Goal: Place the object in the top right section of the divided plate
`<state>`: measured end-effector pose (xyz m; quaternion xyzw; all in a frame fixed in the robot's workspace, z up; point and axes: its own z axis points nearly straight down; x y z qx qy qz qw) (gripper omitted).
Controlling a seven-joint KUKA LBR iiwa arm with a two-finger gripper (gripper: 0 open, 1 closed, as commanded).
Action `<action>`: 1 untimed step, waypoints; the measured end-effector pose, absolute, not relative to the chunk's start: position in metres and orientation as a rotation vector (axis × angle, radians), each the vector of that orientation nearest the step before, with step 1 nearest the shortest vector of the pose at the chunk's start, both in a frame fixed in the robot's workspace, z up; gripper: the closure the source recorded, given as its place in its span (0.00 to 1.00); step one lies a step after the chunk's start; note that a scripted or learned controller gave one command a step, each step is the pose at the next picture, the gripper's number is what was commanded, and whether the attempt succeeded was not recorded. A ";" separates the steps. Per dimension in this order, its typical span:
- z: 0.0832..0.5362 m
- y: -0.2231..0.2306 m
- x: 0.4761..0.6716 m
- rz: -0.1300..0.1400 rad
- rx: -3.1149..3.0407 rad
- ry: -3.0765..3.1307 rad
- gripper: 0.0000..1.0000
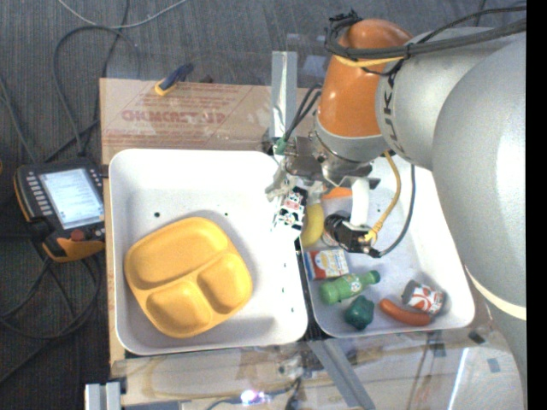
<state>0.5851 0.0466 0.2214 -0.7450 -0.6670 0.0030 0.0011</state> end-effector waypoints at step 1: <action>0.201 0.148 0.625 0.010 -2.165 -2.275 1.00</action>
